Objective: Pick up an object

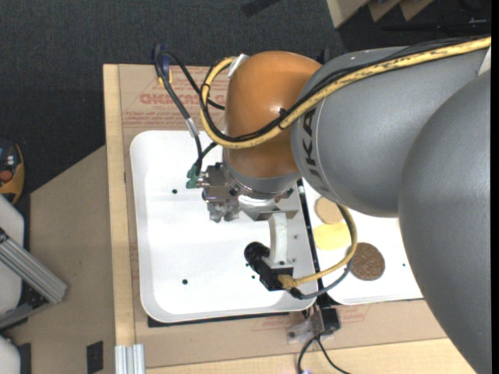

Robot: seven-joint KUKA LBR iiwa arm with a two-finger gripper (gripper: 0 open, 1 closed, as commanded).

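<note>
My gripper (221, 203) hangs low over the middle of the left bin (168, 240), mostly hidden beneath the orange wrist band and the grey arm. Only a metal part of it pokes out on the left side of the wrist. In the right bin (390, 291), close to the divider, lie a brown round disc (366, 262), a yellow flat piece (331, 237) and a pale beige round piece (327, 209). The arm covers much of the right bin. No object is visible at the gripper.
The bins rest on a cardboard-coloured bench (117, 131). A few small dark dots mark the left bin's floor. Yellow and dark cables (183, 92) loop off the wrist over the bin's far-left corner.
</note>
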